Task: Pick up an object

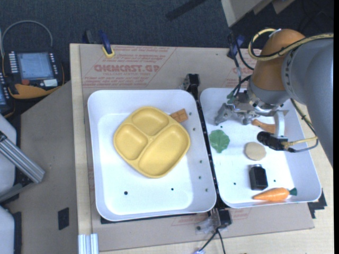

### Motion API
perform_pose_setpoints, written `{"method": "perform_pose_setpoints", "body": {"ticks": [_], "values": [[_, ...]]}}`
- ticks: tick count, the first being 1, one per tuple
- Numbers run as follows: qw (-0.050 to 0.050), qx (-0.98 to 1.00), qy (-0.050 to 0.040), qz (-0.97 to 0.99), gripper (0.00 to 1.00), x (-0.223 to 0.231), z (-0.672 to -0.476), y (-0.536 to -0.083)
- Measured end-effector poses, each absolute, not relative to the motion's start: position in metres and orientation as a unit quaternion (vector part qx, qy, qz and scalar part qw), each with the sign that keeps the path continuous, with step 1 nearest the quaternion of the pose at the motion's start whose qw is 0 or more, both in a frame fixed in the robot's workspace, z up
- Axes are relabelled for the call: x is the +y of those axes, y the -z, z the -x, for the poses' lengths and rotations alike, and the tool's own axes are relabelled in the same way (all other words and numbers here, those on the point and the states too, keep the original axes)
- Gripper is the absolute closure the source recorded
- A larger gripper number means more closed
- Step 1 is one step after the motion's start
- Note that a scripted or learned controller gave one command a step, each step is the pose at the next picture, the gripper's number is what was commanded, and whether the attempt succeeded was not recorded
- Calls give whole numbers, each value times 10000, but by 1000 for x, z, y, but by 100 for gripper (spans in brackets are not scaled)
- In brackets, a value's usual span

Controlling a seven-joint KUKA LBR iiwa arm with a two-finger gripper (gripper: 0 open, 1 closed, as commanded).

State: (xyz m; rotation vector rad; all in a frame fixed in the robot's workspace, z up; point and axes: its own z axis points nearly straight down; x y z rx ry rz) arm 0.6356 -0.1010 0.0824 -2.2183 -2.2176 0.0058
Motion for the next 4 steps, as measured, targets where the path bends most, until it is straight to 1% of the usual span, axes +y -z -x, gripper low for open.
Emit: {"method": "perform_pose_setpoints", "body": {"ticks": [1,2,3,4], "values": [[0,-7068,0,7074,100,-101,-637,-96],[-29,-7067,18,7075,100,-106,-636,-159],[-32,-7078,23,7064,100,-96,-634,-211],[-36,-7076,24,7066,100,-96,-636,-266]]}}
